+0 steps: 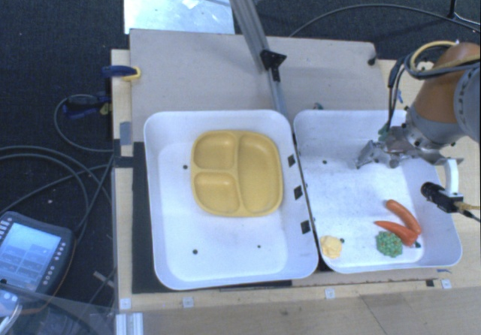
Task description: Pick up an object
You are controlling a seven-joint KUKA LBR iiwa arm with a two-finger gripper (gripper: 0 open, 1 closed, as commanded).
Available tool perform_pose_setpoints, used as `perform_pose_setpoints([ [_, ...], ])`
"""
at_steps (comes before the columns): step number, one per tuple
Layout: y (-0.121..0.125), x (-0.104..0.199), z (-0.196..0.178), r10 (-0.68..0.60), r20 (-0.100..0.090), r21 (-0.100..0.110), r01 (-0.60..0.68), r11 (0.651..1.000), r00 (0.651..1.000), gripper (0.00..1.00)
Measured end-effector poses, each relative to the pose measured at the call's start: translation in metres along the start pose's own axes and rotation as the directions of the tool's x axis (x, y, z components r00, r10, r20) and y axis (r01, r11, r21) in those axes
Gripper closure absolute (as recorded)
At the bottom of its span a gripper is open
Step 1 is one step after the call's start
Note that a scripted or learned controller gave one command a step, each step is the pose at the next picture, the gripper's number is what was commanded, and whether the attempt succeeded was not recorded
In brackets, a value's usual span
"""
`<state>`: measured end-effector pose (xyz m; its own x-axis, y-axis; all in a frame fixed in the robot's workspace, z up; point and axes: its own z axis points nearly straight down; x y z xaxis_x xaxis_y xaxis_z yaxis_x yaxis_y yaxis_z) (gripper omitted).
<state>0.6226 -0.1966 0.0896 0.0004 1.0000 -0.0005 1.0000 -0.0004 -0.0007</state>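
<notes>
Jaws (373, 155) low over right bin (338, 176), state unclear, well apart from carrots (401, 222) and broccoli (388, 244). No legible labels.

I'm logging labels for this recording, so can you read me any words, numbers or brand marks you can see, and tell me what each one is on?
No text can be read in this view.
The handheld pendant at lower left has a lit screen, but its content is too blurred to read.
The yellow divided plate, the two white bins and the arm bear no visible marking.
</notes>
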Motion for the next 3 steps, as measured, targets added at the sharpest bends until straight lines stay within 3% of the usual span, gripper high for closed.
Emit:
perform_pose_setpoints([
  [1,0.002,0.0,-0.013,0.0,0.001,-0.006,0.0,1.0,1.0,1.0],
  [3,0.01,-0.006,-0.144,-0.006,0.003,-0.011,0.006,1.0,1.0,1.0],
])
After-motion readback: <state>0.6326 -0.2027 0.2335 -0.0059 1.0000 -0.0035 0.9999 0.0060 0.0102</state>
